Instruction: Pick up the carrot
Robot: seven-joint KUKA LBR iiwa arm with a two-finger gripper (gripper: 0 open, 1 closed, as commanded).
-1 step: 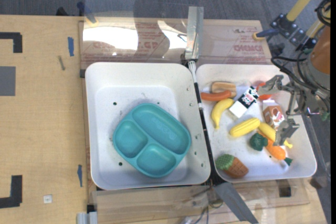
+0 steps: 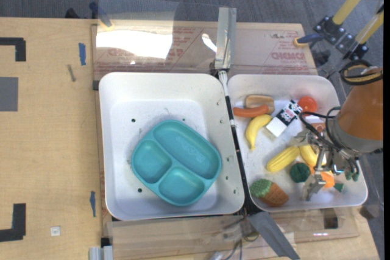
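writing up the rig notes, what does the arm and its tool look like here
The arm shows a broad orange band over a grey section. Below it, the tool is a cluster of dark and silvery metal parts with thin metallic fingers, and black cables loop near the wrist.

Orange wrist band, black cables, metal pincer (image 2: 317, 182)

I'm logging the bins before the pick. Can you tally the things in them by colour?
Teal: 1, the divided plate
Yellow: 3, banana, corn, a yellow piece
Orange or red: 3, carrot, tomato, strawberry
Green: 1, broccoli
Black and white: 1, carton
Total: 9
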